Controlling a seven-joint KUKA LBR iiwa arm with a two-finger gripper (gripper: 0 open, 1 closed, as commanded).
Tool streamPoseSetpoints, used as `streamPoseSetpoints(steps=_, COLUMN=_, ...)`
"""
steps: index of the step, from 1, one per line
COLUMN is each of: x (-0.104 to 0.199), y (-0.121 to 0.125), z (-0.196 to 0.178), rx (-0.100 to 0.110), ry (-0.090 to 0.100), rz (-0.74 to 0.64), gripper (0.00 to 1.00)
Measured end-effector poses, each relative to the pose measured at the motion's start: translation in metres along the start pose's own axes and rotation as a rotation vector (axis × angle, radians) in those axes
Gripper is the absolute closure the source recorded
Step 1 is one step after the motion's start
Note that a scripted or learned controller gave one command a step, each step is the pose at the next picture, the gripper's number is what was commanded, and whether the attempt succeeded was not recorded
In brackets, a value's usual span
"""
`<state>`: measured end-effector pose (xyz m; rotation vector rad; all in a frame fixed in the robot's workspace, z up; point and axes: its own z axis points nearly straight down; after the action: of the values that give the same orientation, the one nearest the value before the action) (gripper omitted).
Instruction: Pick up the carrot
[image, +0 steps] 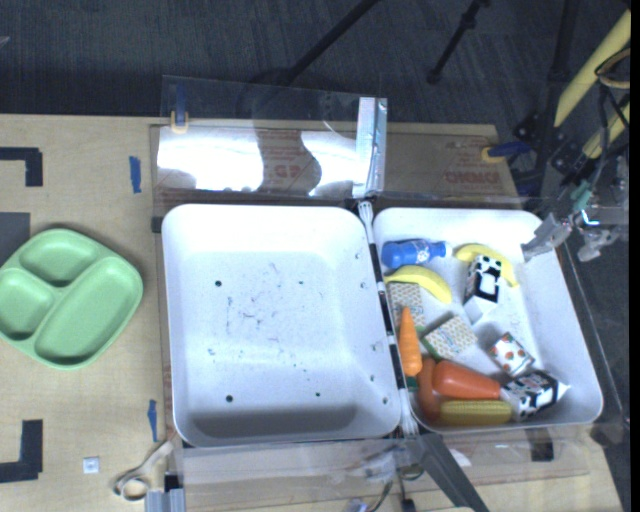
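Two white bins (265, 225), two bananas (420, 283), one carrot (409, 343), one green plate (68, 297).

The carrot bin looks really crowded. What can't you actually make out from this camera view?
- Carrot: its lower end is lost among the orange toys piled below it.
- Checked flat item: too small and blurred to identify.
- Black-and-white toy: too small to name.
- Gripper: at the right bin's far corner, blurred, partly cut by the right edge; finger state unreadable.
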<state>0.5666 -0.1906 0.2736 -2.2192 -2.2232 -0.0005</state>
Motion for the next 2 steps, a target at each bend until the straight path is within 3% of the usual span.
streamPoseSetpoints(steps=1, x=0.0, y=0.001, z=-0.011, rx=-0.003, ry=-0.001, rz=-0.001, gripper=1.0)
streamPoseSetpoints(steps=2, x=-0.032, y=-0.007, z=-0.055, rx=-0.004, ry=-0.002, rz=0.211, gripper=1.0)
